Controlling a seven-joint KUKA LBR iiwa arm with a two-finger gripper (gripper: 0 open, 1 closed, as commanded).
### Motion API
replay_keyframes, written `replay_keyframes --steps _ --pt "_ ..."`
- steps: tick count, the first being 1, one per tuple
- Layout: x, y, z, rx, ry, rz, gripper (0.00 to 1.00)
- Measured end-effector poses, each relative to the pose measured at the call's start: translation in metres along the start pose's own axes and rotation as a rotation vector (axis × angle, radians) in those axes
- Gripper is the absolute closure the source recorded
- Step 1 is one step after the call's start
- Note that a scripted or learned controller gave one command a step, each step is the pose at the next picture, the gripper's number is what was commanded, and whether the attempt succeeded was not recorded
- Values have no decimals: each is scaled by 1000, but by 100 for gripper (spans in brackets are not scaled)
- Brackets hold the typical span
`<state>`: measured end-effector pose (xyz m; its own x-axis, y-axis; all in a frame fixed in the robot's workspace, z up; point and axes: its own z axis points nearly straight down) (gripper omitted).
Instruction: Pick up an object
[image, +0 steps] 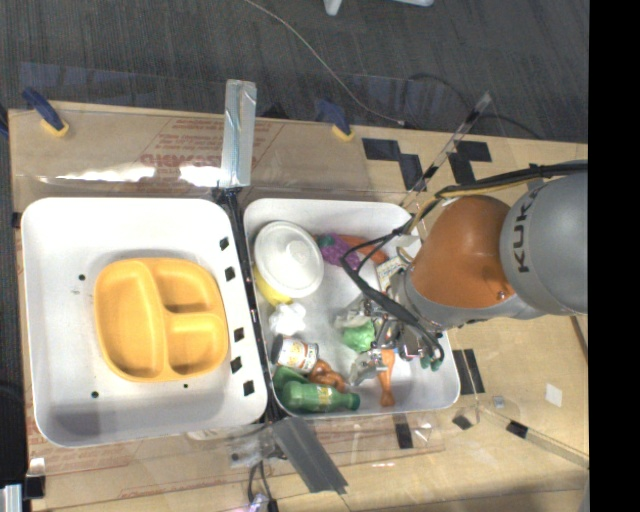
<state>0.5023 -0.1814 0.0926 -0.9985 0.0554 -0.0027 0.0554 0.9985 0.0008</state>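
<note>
My gripper (377, 352) reaches down into the right bin (440, 385), near its front right part. It hangs over a green object (357, 336) and an orange carrot-like piece (386, 388). The orange wrist band and cables cover much of what lies below. I cannot make out anything held. Close by to the left are a small jar (297, 353), a green bottle (318, 398) lying along the front wall, and a crumpled white piece (288, 318).
A white bowl (289, 254) on a yellow item sits at the right bin's back left, with a purple object (340, 243) beside it. The left bin (50, 300) holds a yellow divided plate (160, 318). A black divider strip (240, 300) runs between the bins.
</note>
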Motion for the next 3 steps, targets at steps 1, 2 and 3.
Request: replay_keyframes --steps 1,2,3 --pt "0 0 0 0 0 0 0" --pt "0 0 0 0 0 0 0" --pt "0 0 0 0 0 0 0"
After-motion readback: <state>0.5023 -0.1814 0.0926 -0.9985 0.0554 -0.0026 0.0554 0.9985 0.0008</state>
